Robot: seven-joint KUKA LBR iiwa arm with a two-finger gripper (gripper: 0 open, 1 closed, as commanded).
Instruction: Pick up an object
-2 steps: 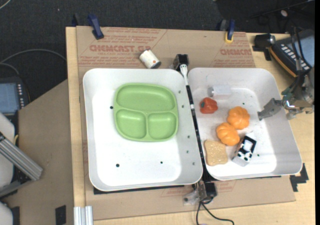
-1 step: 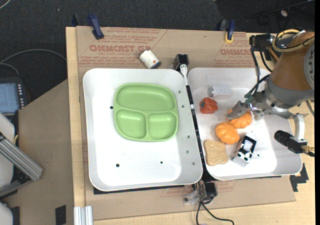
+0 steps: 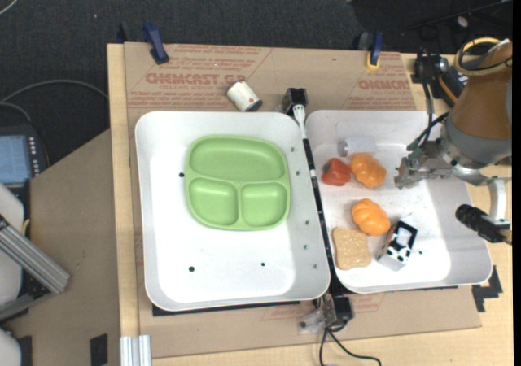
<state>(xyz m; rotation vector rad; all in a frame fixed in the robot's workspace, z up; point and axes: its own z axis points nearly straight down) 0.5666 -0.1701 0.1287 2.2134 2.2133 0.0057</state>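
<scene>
- The gripper (image 3: 409, 171) hangs over the right bin (image 3: 464, 271), at the frame's right; I cannot tell how it is set.
- Left of it lie a tomato (image 3: 334, 172) and two orange pieces (image 3: 368, 169).
- The bread (image 3: 352, 248) and a black-and-white block (image 3: 397, 246) are lower.

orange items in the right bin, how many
2: one orange piece sits in the upper middle of the right bin, beside the red piece; the other orange piece lies below it, just above the bread slice. None looks hidden.
</scene>
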